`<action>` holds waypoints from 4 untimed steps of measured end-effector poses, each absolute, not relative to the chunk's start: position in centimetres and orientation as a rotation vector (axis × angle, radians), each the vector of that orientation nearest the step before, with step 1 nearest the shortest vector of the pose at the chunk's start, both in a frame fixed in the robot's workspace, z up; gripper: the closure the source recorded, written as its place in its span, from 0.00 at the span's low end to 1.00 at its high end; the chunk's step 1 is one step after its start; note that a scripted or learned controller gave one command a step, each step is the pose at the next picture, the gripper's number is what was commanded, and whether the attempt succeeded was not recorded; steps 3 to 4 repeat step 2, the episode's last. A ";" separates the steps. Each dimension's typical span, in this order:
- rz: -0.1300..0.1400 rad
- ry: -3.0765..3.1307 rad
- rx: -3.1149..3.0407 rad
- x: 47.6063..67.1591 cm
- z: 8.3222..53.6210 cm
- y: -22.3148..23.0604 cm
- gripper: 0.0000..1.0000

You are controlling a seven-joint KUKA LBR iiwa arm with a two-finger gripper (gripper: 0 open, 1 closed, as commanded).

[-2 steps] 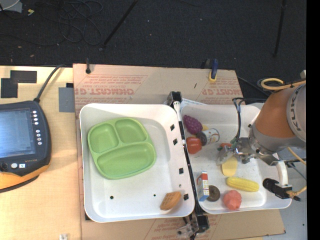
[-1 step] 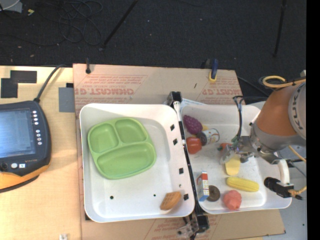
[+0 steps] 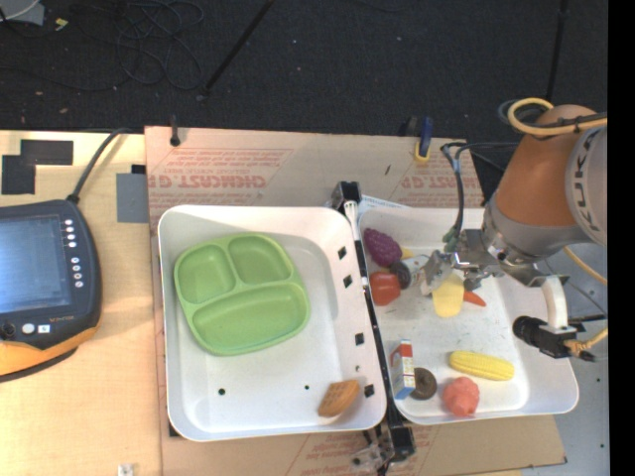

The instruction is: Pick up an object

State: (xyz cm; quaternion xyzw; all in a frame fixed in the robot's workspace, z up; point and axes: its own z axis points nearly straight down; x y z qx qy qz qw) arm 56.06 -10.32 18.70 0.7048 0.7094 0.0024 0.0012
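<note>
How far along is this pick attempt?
Done: the arm has reached into the right bin, and the gripper sits low just above a yellow toy. In hand: nothing visibly held. Left: grasp and lift; the corn, tomato and other toys lie untouched.

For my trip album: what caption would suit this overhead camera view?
Robot gripper reaching among toy foods in the right bin, just above a pale yellow piece; a green divided plate sits in the left bin.

A pale yellow, rounded object (image 3: 448, 298), perhaps a toy lemon or pear, lies in the right bin (image 3: 556, 400) near its middle. A small orange-red piece (image 3: 474, 298) sits just beside it on its right.
</note>
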 end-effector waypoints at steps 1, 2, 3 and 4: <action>-0.007 2.224 2.229 51.0 16.7 -11.8 1.00; 0.001 2.230 2.217 51.6 18.8 -4.5 1.00; 0.001 2.230 2.217 51.6 18.8 -4.5 1.00; 0.001 2.230 2.217 51.6 18.8 -4.5 1.00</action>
